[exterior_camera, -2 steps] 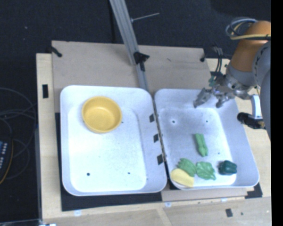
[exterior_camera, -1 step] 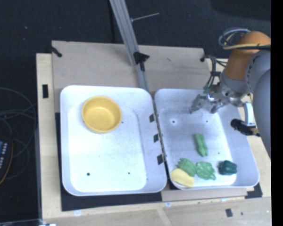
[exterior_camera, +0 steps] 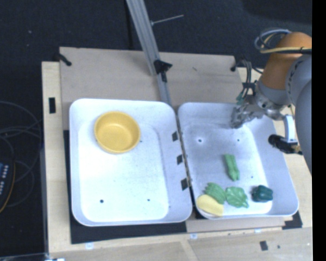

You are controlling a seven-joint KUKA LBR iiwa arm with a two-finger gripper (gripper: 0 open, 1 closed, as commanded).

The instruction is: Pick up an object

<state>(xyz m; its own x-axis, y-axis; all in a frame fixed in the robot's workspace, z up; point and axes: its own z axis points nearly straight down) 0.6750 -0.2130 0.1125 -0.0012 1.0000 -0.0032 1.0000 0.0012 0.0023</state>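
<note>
Camera view: my pincer [exterior_camera: 240, 117] hovers at 12 o'clock in the right bin [exterior_camera: 206, 118]; I cannot tell its state. At 6 o'clock lie small toy vegetables, judged light, stiff, slippery. I would grip the lone green pod [exterior_camera: 231, 167] across its narrow middle.

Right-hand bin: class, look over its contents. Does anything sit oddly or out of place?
One thing: the yellow object at the right bin's near-left corner appears to ride up on the rim instead of lying flat on the floor. The green pieces and the dark green one lie inside normally.
</note>
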